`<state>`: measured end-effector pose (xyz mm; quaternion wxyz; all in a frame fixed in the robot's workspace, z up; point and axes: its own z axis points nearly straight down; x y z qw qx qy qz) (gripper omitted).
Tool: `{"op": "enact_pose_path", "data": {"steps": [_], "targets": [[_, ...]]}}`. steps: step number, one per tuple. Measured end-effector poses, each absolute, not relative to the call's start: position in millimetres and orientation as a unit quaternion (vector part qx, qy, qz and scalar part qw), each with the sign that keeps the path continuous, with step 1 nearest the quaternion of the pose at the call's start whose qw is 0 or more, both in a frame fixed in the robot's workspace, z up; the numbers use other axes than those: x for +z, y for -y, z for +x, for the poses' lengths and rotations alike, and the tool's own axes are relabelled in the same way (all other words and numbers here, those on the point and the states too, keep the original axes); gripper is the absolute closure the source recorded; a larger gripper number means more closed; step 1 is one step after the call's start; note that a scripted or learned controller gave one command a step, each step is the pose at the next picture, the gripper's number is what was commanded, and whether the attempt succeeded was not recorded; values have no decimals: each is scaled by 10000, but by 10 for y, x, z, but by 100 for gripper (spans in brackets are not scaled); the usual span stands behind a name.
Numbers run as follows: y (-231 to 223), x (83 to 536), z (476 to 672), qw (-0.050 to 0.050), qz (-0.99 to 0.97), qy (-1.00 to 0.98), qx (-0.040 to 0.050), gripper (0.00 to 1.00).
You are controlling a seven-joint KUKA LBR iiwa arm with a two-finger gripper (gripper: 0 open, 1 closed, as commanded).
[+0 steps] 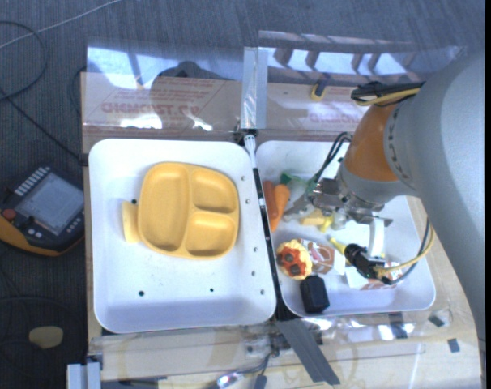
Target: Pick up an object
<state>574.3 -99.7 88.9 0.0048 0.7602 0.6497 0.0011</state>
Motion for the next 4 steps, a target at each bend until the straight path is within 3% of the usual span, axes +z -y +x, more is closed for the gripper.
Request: {"op": "enact_pose_path", "data": {"steps": [1,2,3,4], "targets": [[1394,893,5381,51,7233,-6905,39,0],[1247,886,6024,52,7220,-6919,15,0],[416,1805,6625,-17,6992,-7149,-42,0],[967,1071,6332,-31,7018,-7123,-48,0]]}}
